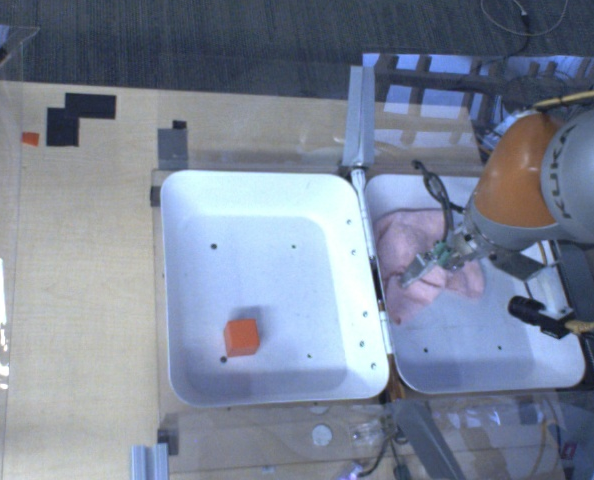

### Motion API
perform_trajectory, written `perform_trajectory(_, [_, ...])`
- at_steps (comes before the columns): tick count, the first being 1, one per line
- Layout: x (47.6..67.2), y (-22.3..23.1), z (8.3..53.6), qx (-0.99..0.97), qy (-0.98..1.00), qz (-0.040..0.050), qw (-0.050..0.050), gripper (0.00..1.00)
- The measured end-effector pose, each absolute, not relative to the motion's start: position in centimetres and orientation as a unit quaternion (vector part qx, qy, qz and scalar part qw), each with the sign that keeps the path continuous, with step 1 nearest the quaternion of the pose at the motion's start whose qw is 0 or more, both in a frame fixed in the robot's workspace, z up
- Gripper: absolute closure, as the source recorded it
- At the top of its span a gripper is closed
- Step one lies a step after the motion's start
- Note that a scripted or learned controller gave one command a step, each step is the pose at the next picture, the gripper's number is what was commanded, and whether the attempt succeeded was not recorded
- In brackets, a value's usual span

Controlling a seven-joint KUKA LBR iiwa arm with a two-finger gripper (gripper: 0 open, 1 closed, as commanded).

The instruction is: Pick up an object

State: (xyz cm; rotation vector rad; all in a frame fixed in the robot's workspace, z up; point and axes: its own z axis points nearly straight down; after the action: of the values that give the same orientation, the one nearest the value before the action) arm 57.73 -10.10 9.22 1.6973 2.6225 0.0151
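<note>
Where the arm (pixel 567 183) reaches in at frame right, gripper (pixel 424 265) down on pink cloth (pixel 417 253) in right bin (pixel 497 368); jaw state unclear, possibly pinching a fold. Orange block (pixel 242 337) lower-left in left bin (pixel 267 208).

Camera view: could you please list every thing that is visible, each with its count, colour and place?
Shallow white plastic bins: two, white, side by side on the bench, one left and one right.
Small orange cube-shaped block: one, orange, in the left bin, toward its lower left part.
Crumpled pink cloth: one, pale pink, in the right bin, in its upper left part.
Wooden bench top: one, light tan, under both bins.
Flat black marks: a stepped patch, black, on the bench at upper left, with a tiny orange mark beside it.
Robot arm: one, grey with an orange band, reaching in from the right.
Two-finger gripper: one, dark metal, over the pink cloth.
</note>
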Motion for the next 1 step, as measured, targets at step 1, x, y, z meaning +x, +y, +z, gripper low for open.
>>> perform_trajectory(1, [63.07, -12.35, 9.12, 0.544, 0.839, 0.0038, 0.007, 0.0])
